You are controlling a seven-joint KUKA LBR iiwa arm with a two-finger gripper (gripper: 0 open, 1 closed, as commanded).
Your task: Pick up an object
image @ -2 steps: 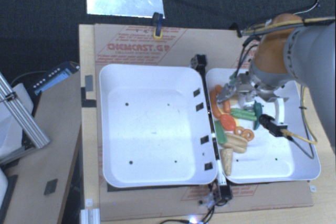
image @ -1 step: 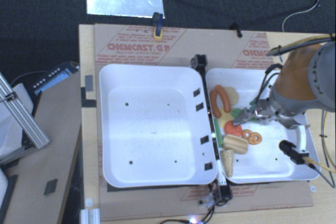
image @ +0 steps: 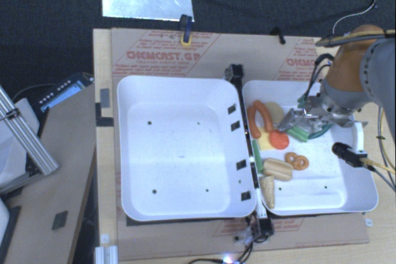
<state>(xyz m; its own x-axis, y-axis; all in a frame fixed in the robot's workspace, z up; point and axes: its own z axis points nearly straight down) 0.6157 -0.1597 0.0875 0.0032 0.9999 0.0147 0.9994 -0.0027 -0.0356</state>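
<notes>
Camera view puts your jaws (image: 301, 122) low over the right-hand shallow white plastic bin (image: 346, 198), close to its far end, with the grey arm (image: 359, 74) reaching in from the right. You cannot tell from this angle whether they are spread or pressed together; metal and a green plastic piece (image: 301, 133) overlap right at their tips, and nothing is clearly pinched.

Take the round red plastic tomato (image: 279, 140) as your landmark. The green piece lies just to its right and a little farther back, touching or almost under the jaws, its long axis running slantwise from back-left to front-right. That is probably the nearest candidate for the grasp, so the closing line would need to cross that slant.

Left of the tomato and farther back lies a curved orange-red plastic sausage (image: 260, 117), long axis running roughly near-to-far. Right of the tomato and nearer sits a small brown ring-shaped pretzel (image: 299, 161); directly nearer lies a tan bread roll (image: 278, 169), pointing left-to-right.
</notes>
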